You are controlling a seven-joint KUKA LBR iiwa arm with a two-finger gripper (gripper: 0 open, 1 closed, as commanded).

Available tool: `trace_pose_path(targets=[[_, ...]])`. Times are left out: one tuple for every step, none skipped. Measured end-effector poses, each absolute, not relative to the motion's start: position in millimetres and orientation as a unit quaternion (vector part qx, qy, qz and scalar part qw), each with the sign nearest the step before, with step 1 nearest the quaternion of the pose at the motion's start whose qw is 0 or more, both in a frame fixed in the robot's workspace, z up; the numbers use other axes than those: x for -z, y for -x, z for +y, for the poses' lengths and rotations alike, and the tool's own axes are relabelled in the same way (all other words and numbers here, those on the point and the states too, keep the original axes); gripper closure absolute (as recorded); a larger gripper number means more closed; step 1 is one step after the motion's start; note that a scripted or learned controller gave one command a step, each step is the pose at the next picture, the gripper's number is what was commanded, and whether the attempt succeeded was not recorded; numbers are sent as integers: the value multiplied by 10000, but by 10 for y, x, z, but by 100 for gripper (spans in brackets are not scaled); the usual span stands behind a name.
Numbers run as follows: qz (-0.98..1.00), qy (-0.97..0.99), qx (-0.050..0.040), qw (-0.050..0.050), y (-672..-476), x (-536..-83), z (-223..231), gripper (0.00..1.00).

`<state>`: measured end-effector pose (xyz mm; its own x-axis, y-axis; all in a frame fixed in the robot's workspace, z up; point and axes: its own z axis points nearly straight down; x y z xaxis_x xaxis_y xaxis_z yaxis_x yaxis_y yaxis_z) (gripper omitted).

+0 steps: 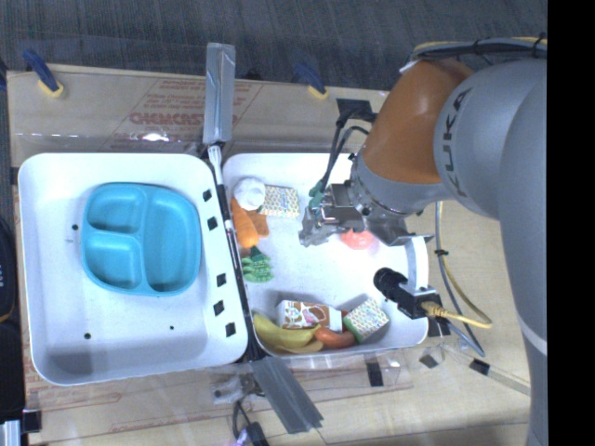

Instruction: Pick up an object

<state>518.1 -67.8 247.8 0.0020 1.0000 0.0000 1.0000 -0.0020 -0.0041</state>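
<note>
The arm carries grey "KUKA" lettering on its housing and reaches into the right bin. The hand hangs over the bin's middle; how far it is open cannot be told, and nothing is seen between its parts. A pink object lies just right of it. At the far left of this bin lie a white cup, a patterned box and a carrot. Near the front wall lie a banana, a printed carton and a patterned cube; their print is illegible. The left bin holds a blue divided tray. Reddish writing on the worktop is unreadable.
</note>
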Motion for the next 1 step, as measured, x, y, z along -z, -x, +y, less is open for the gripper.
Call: trace_pose_path(targets=[[-7061, 7082, -19, 17, -5179, -2475, -684, 0]])
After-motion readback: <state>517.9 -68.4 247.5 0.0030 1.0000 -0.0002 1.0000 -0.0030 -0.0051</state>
